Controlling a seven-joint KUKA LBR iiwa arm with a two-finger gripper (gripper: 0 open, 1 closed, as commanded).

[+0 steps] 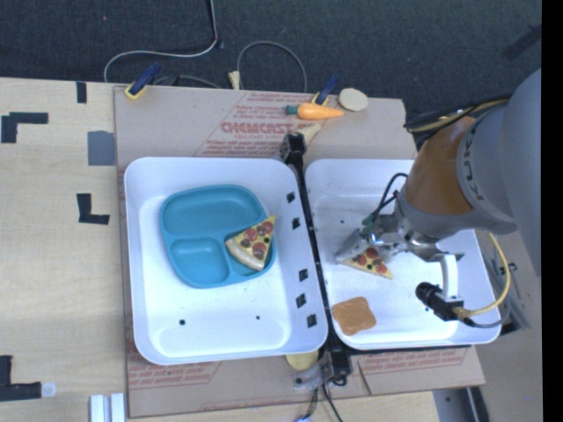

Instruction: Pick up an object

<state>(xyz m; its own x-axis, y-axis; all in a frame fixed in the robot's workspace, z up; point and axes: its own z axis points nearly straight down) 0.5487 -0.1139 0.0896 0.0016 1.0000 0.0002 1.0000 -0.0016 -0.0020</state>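
tool [362, 241] at pizza slice [370, 261] (right bin [352, 176])

Glossy white plastic bins [141, 236]

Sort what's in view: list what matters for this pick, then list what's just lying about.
In play:
gripper, down in the right bin
pizza slice right at the gripper
toast in the same bin

Lying about:
left bin
blue divided plate in it
second pizza slice on that plate
toy carrot on the cardboard behind the bins
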